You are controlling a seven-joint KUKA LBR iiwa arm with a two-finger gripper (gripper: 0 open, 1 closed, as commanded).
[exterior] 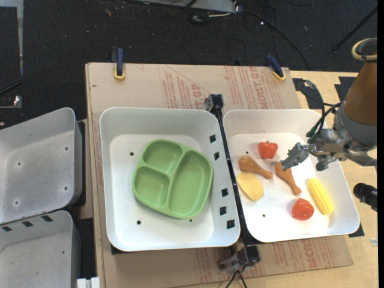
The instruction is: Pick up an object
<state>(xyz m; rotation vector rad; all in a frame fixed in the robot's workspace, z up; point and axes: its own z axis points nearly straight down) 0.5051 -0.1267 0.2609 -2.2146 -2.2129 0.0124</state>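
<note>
Two shallow white bins sit side by side on a cardboard-topped bench: the left bin [120, 233] holds a smooth green three-compartment plate [173, 178], while the right bin [345, 224] holds glossy toy food. Scattered there are two brown drumsticks [254, 166] [288, 179], two red tomatoes [268, 149] [303, 209], a ridged yellow corn cob [320, 195] and a pale yellow slice [251, 188]. The gripper [296, 155] hangs over the upper end of the right-hand drumstick; whether its fingers are apart or closed cannot be told.

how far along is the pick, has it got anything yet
Done: the gripper is in over the right bin, just above a drumstick. In hand: nothing visible between its fingers. Left: the grasp and lift. The drumstick, corn, both tomatoes and the other drumstick all lie on the bin floor.
</note>
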